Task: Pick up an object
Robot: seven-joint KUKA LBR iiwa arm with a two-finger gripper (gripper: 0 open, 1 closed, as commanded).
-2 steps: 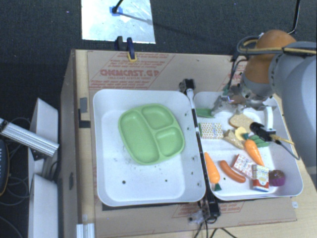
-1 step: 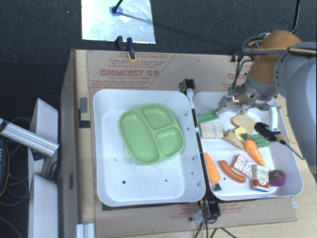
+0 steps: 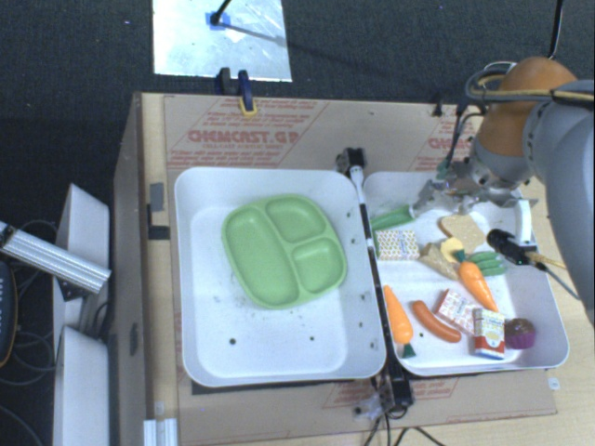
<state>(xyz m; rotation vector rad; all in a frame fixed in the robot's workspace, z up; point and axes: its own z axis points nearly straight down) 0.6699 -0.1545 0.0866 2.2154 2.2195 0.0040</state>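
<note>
My gripper (image 3: pixel 453 193) hangs over the far part of the right bin (image 3: pixel 548 328), just above a slice of toy bread (image 3: pixel 462 229). A green pod-shaped piece (image 3: pixel 391 218) lies to its left near the bin's wall. Nearer the front lie a speckled cracker (image 3: pixel 397 244), a carrot with a green top (image 3: pixel 477 283), a second carrot (image 3: pixel 398 315), a sausage (image 3: pixel 437 321), a red-and-white packet (image 3: pixel 455 308), a small carton (image 3: pixel 488 334) and a purple piece (image 3: pixel 519 333). I see nothing held in the gripper.
The left bin (image 3: pixel 209 342) holds a green divided plate (image 3: pixel 284 249). A divider rail (image 3: pixel 367 249) runs between the two bins. The grey arm (image 3: pixel 562 156) comes in from the right over the right bin's far corner.
</note>
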